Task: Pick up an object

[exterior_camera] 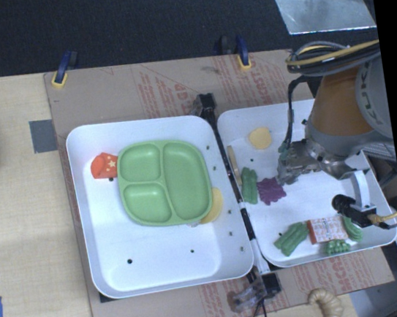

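Camera view: two shallow white bins are seen side by side on a cardboard-covered bench, looked down on at a slant. The left bin (112, 270) is largely taken up by a green divided plate (164, 182), with a red piece bearing a yellow star (103, 165) tucked at its upper left edge and a pale yellow piece (214, 205) showing from under its lower right corner.

The right bin (302, 112) is entered from the right by the grey arm with its orange band (339, 107). The gripper (286, 168) is lowered over the middle of this bin, just beside a purple bunch of grapes (270, 190) that lies on the bin floor at its lower left. Whether the grapes are touched cannot be told, and nothing is seen lifted by the gripper.

A green pickle-like piece (248, 184) lies just left of the grapes, next to a thin tan stick (234, 171) set along the bin's left wall. A round yellow disc (260, 137) rests near the upper wall. Along the lower wall, a green pod-shaped piece (291, 239), a small red-and-white printed box (327, 229) and a small green knobbly piece (337, 247) are ranged close together.

Blue-and-yellow clamps (63, 69) are fixed along the cardboard's far edge.
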`<state>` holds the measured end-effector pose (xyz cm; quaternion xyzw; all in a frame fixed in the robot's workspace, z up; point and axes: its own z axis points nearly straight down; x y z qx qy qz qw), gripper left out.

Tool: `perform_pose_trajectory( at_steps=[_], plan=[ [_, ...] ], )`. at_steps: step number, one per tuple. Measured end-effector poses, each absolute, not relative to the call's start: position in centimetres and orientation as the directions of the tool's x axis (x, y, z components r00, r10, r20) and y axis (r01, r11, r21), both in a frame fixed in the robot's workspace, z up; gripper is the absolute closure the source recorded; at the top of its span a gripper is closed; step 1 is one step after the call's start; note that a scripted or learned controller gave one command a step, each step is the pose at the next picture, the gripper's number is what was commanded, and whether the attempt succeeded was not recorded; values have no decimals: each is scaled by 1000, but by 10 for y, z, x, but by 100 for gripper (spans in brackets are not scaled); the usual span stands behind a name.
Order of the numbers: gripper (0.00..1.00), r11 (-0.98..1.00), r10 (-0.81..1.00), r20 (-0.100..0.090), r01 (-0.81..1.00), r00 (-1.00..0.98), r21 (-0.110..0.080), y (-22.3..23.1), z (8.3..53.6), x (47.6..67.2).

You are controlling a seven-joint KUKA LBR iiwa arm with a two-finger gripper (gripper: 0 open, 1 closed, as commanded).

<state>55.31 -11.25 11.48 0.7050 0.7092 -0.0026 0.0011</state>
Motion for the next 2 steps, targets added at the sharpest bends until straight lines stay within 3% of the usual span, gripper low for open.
perform_pose_trajectory(
  at_steps=[1, 2],
  plan=[
    [0, 6, 1000, -5, 1000, -6, -2, -112, 114, 553],
    [0, 4, 1000, 1, 1000, -4, -7, -109, 91, 528]
  ],
)
